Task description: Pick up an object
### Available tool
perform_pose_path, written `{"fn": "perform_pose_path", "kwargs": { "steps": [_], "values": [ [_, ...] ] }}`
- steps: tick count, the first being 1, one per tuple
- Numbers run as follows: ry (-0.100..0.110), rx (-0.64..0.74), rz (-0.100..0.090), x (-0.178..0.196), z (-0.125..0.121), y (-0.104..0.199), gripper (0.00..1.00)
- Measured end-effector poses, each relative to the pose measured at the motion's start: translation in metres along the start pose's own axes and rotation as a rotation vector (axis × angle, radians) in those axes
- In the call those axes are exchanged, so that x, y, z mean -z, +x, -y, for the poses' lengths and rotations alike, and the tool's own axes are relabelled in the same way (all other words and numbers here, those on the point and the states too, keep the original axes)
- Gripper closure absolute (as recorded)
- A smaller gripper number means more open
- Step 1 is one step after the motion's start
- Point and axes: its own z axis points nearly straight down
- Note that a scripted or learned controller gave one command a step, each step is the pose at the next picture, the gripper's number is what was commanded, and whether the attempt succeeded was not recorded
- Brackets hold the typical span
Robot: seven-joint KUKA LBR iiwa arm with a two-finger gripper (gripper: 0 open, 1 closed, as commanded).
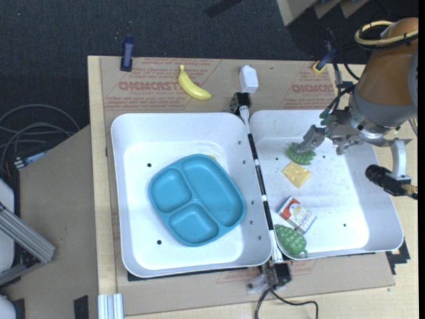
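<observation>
In the right bin (pixel 372 234) lie a small green leafy piece (pixel 301 154), a yellow square piece (pixel 295 173), a red and white packet (pixel 296 214) and a bumpy green object (pixel 291 240) at the front left corner. My gripper (pixel 327 141) hangs over the bin's back part, open. One finger (pixel 311 138) sits just above and to the right of the leafy piece; the other finger (pixel 344 145) stands further right. Nothing shows between them.
The left bin (pixel 129 158) holds a blue divided plate (pixel 194 198). On the bench behind the bins lie a yellow banana (pixel 192 85), a white block (pixel 249 78) and a blue item (pixel 127 52). A black divider (pixel 255 171) runs between the bins.
</observation>
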Motion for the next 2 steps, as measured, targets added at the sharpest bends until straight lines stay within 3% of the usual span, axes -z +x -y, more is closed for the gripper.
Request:
{"fn": "perform_pose_path", "kwargs": {
  "steps": [1, 2],
  "values": [
    [0.003, 0.0, -0.001, -0.097, -0.006, 0.015, 0.0],
    [-0.003, 0.001, 0.001, -0.112, -0.025, 0.024, 0.0]
  ]
}}
